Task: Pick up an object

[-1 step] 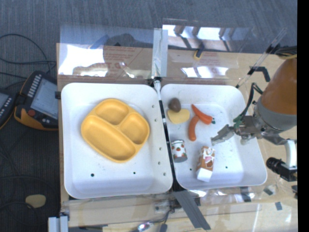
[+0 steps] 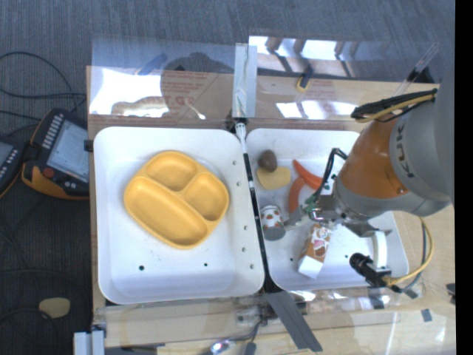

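In the right bin [image 2: 384, 268] lie several small things: a brown ball [image 2: 267, 159], a yellow piece [image 2: 274, 177], a red pepper [image 2: 306, 172], an orange carrot-like piece [image 2: 295, 193], a small can [image 2: 271, 221] and a brown-and-white carton [image 2: 315, 251]. My gripper [image 2: 315, 213] hangs low over the middle of this bin, just above the carton's top end and right of the can. The wrist hides what lies directly under it.
The left bin [image 2: 118, 272] holds a yellow divided plate [image 2: 176, 197]. A ridge between the two bins runs just left of the can. A handheld controller [image 2: 55, 154] lies on the floor at the far left.
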Robot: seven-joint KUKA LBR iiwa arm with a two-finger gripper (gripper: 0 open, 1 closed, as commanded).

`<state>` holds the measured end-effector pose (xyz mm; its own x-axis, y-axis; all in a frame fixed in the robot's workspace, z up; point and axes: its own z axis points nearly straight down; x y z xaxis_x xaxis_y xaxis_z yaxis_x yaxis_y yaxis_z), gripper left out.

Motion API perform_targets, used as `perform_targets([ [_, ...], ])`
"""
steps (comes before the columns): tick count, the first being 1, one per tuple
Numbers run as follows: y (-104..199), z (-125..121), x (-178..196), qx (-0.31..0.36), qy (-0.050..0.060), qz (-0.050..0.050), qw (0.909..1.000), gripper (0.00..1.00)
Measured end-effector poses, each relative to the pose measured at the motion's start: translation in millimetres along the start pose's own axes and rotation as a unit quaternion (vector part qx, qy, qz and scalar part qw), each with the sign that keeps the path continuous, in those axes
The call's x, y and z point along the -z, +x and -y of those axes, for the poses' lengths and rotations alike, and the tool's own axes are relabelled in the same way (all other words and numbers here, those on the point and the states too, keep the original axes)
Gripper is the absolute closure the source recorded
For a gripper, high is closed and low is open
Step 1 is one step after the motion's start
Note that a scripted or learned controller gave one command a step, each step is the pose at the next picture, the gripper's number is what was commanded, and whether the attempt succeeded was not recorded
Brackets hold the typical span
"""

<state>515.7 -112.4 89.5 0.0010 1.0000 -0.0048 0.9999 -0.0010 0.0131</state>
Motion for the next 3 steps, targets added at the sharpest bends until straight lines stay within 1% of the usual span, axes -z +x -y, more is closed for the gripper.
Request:
perform_targets([
  [1, 1, -1, 9, 0.0, 0.0, -0.002, 1.0, 1.0],
  [2, -1, 0, 10, -0.001, 0.0, 0.0, 1.0, 0.0],
  [3, 5, -65, -1, 0.001, 0.002, 0.0, 1.0, 0.0],
])
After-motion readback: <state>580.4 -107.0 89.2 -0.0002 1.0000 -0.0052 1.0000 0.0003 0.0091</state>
